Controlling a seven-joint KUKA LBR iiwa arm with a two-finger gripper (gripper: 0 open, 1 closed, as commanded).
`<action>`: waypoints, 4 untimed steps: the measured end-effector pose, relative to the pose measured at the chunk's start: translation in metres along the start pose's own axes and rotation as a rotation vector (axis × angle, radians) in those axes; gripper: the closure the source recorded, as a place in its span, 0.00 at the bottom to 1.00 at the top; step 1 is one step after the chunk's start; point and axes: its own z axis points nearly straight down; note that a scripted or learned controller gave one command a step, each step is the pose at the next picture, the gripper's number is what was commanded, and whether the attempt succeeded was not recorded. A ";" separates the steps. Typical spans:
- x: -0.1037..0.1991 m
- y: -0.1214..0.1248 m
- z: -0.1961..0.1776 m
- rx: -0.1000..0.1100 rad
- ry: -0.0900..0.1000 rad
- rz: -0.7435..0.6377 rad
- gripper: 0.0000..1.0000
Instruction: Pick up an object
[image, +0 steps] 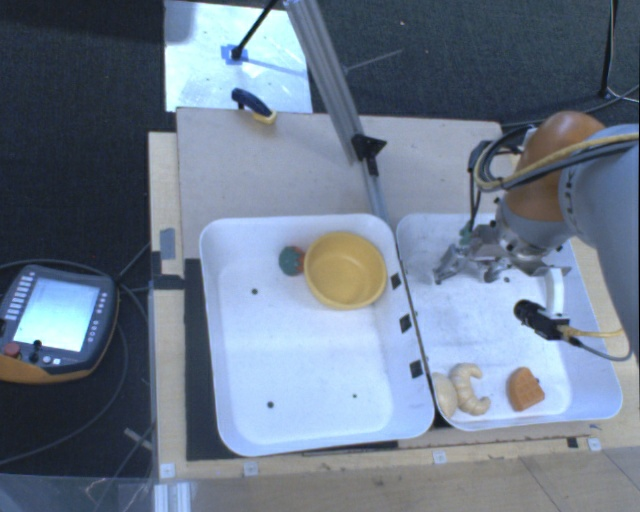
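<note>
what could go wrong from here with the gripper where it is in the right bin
1. The gripper hovers over a bare patch of the right white bin; closing here would likely grab nothing.
2. The pale curled croissant-shaped toy touches a whitish rounded piece at the bin's near-left corner, so a grasp there may catch both or hit the wall.
3. The small orange-brown chunk sits close to the near rim, leaving little finger room.

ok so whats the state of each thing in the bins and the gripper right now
bowl: upright, in the left bin, near its back right corner
green ball: touching the bowl's left side
croissant: lying at the front of the right bin
pale piece: lying against the croissant's left
orange piece: lying right of the croissant, apart from it
gripper: over the right bin's back, holding nothing
</note>
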 end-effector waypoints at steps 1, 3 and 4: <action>0.000 0.002 -0.014 -0.006 -0.001 0.000 1.00; -0.010 0.002 -0.129 -0.010 -0.001 -0.001 1.00; -0.010 0.002 -0.170 -0.008 -0.001 -0.001 1.00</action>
